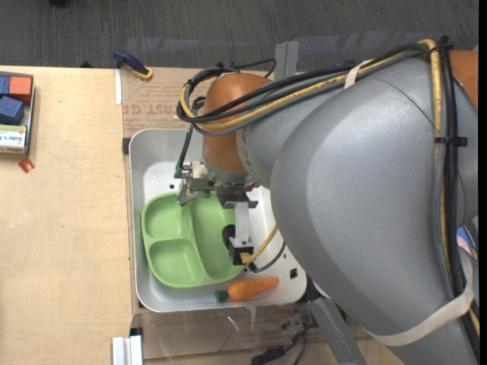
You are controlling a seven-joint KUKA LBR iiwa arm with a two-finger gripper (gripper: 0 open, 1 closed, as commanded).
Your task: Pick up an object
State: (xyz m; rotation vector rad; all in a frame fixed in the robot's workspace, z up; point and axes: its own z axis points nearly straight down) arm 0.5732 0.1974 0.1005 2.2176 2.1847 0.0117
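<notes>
Grey arm's gripper down over green plastic divided tray in white bin; orange toy carrot beside tray; grip state cannot be told.

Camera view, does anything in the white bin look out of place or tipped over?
Nothing stands out. The green divided tray lies flat in the white bin, and the toy carrot rests on its side by the bin's near wall. The gripper sits over the tray's rim.
</notes>
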